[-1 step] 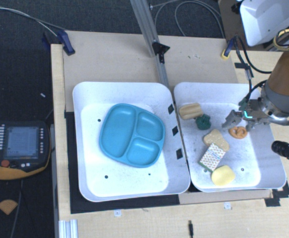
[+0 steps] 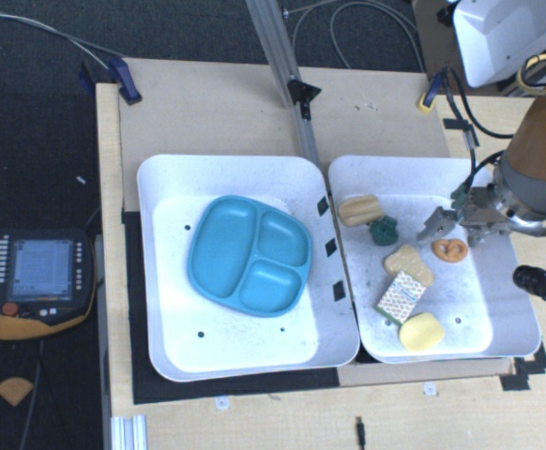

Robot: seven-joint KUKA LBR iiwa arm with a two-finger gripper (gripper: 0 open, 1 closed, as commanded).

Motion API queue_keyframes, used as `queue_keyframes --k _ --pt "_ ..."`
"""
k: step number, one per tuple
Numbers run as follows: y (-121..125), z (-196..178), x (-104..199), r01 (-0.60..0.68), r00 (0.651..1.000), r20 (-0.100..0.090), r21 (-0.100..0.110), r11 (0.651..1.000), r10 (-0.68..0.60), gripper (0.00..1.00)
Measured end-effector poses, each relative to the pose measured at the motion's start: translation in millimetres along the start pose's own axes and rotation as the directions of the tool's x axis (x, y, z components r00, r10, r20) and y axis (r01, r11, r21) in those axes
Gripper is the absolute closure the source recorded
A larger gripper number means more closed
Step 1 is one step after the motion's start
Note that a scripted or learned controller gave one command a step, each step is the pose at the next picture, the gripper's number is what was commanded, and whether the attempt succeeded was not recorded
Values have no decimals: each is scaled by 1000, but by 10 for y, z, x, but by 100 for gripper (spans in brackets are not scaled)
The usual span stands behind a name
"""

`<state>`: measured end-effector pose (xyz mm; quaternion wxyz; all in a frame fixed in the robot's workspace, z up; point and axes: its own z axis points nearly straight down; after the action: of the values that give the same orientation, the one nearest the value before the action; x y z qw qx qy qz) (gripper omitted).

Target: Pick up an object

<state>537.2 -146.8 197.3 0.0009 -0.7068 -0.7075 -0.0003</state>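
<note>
While the arm (image 2: 536, 148) is reaching in from the right over the right bin (image 2: 508, 336), the gripper (image 2: 453, 225) is hanging with its two fingers spread apart, gripping nothing. Taking the pretzel (image 2: 450, 249) as the landmark, it is lying in the right bin's upper right part, directly under the gripper, seemingly just below the gap between the fingertips, though height above it is hard to judge from this slant. It is looking like a small toy piece, probably light and fairly stiff, with a knotted, holed outline; squeezing across its narrow width seems the safest hold, since the rounded loops could be slipping out of a loose pinch.

Left of the pretzel a dark green lump (image 2: 383, 231) is sitting, and beyond that a tan roll (image 2: 359, 209). Below-left of the pretzel a beige wedge (image 2: 408, 262) is touching a patterned sponge (image 2: 401, 296), with a yellow block (image 2: 420, 331) lower again. Far left of the pretzel, a blue divided plate (image 2: 250, 253) is resting in the left bin (image 2: 160, 251).
</note>
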Motion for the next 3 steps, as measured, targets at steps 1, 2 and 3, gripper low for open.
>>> queue_keyframes --k 1,2,3 --pt "-61 435 4 -1 1000 -1 4 1000 1 0" --pt "-33 888 -93 -4 1000 2 -5 1000 4 0" --pt "-10 1082 -90 0 1000 -3 -2 1000 0 0"
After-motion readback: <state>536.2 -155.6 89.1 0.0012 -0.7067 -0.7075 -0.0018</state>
